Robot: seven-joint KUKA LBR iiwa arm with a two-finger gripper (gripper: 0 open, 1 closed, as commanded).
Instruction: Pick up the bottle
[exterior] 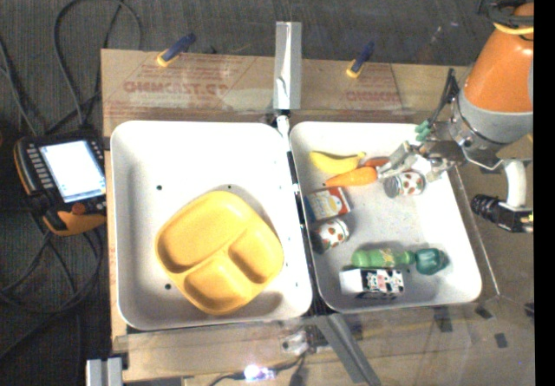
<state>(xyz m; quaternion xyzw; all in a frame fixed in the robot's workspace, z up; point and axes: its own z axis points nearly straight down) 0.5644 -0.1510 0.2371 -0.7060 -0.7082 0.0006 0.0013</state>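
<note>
The green bottle (pixel 398 258) lies on its side near the front wall of the right bin (pixel 464 237), its darker green cap pointing right. Just in front of it, touching or nearly so, sits a small white box with a dark printed label (pixel 374 282). Further back and to the left a small round can (pixel 330 234) lies beside a little orange-and-white carton (pixel 328 202). At the bin's back are a yellow banana (pixel 334 160) and an orange carrot (pixel 354 176), close together. The end effector (pixel 414 169) hangs over the back right part of this bin, well apart from the bottle, with a round metallic object (pixel 404 185) just beneath it; I cannot tell how its fingers stand. The left bin (pixel 139 202) holds a yellow divided tray (pixel 220 251). Both bins rest on the surface (pixel 199 85).
</note>
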